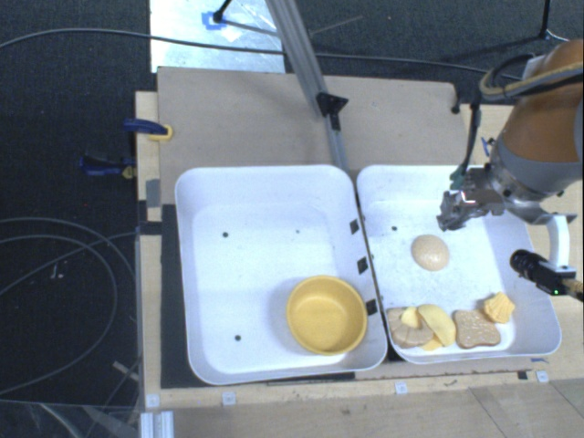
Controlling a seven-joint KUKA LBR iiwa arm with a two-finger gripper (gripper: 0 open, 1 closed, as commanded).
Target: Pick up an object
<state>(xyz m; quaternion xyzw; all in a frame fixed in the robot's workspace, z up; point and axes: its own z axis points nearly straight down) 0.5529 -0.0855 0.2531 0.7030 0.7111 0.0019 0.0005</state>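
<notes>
Bowl [326,314] in left bin [212,210] (food pieces [444,326] in right).

You cannot tell if the gripper [453,210] just above the beige round object [430,252] has its tips apart or together; it is dark and small. The arm [547,108] is cut off by the right edge. Near that object, the pale food pieces [422,325] overlap, so their shapes stay unclear.

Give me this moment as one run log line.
hand: over right bin, nothing seen held | nearest: round tan piece | left bin: yellow bowl | task: not done
</notes>
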